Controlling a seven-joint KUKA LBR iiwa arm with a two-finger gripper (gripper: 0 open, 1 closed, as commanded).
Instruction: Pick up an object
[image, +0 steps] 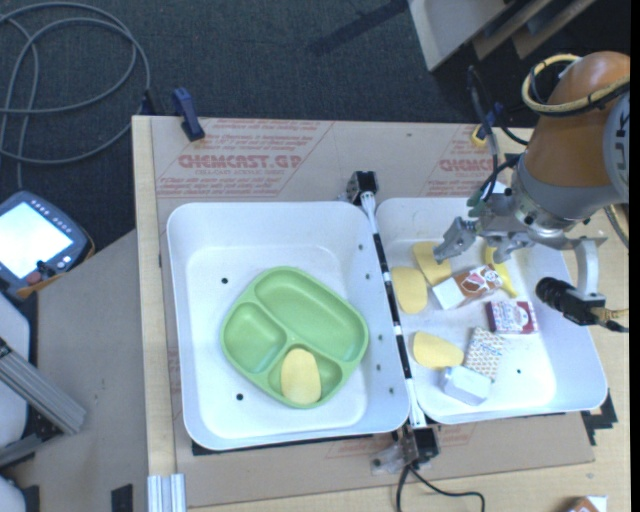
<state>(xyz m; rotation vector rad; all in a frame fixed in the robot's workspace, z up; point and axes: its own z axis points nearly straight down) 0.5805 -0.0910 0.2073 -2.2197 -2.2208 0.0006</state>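
Nearest the camera, a black clamp (408, 447) is seen at the front edge of the bench, gripping the seam where both bins meet; a matching clamp (361, 186) is fitted at the far end of the seam, presumably to keep the bins from sliding.

Left bin (200, 240): one green divided plate (295, 330) is laid flat near the middle. A pale yellow oval piece (300, 376) is lodged in its front compartment.

Right bin (570, 385): loose items are scattered, apparently as stock for picking. Listed from the divider outward: a yellow oval piece (409, 289) just beside the seam; a yellow wedge-like piece (437, 350) nearer the front; a flat yellow piece (432, 263) toward the back; a small grey-white block (466, 385) at the front; a white-and-red packet (472, 284); a speckled pink packet (486, 351); a red-and-white carton (511, 317).

Gripper (484, 242): carried on the grey arm with its orange band (580, 95), hung over the back part of the right bin, above the flat yellow piece and the white-and-red packet. Two fingers are seen spread moderately apart, and nothing is seen between them. No contact with any item can be confirmed. The pick is judged not yet made; the white-and-red packet appears the likeliest candidate.
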